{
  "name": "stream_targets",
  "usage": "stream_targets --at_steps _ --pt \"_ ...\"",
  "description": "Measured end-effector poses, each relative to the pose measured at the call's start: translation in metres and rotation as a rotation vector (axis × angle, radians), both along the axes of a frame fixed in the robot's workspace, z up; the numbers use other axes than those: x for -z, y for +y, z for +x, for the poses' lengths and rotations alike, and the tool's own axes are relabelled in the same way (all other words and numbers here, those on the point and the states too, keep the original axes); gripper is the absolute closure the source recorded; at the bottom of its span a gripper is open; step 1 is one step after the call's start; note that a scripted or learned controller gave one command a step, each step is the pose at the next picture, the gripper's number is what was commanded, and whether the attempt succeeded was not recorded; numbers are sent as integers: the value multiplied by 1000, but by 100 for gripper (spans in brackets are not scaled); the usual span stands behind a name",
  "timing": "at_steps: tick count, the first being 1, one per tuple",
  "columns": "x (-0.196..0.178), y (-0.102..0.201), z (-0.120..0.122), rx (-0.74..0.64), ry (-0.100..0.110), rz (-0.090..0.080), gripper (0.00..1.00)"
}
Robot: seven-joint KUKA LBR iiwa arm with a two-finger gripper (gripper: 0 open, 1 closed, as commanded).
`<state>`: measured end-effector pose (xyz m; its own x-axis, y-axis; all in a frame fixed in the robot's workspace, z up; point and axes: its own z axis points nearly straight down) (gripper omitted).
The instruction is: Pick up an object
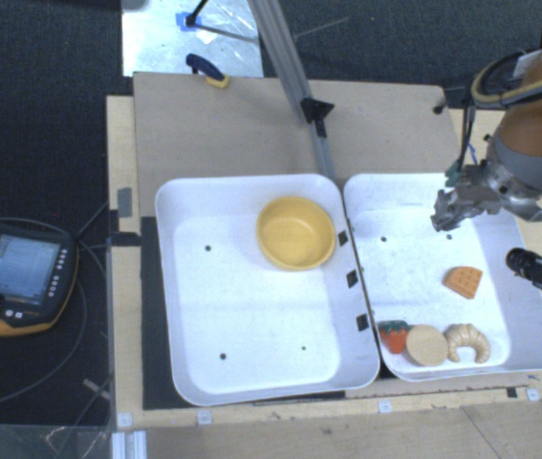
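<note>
— Hanging over the right bin point(538, 352), the gripper point(449, 210): apart or together?
— Too blurred, I cannot tell; nothing shows between its tips.
— And the pieces?
— Well below it: the tan round slice point(426, 345), a pale croissant point(468, 341) beside it, then the orange waffle wedge point(463, 281), nearest.

Two bins point(251, 371) showing plain white, dotted with few small dark spots. Bowl point(295, 232) glowing soft yellow. Near bowl's far side, in other bin: waffle wedge point(463, 281) showing orange-tan grid; round biscuit point(425, 345) looking pale beige; croissant point(468, 341) showing cream and tan; small red-and-green piece point(392, 334) sitting beside biscuit. Gripper point(450, 210) looking dull grey. Bench point(385, 127) showing flat cardboard tan.
</note>
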<state>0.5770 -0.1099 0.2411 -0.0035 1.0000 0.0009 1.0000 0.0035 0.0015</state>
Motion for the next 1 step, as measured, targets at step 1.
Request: stream_targets --at_steps 1 --pt "-7 48 -6 -1 0 0 100"
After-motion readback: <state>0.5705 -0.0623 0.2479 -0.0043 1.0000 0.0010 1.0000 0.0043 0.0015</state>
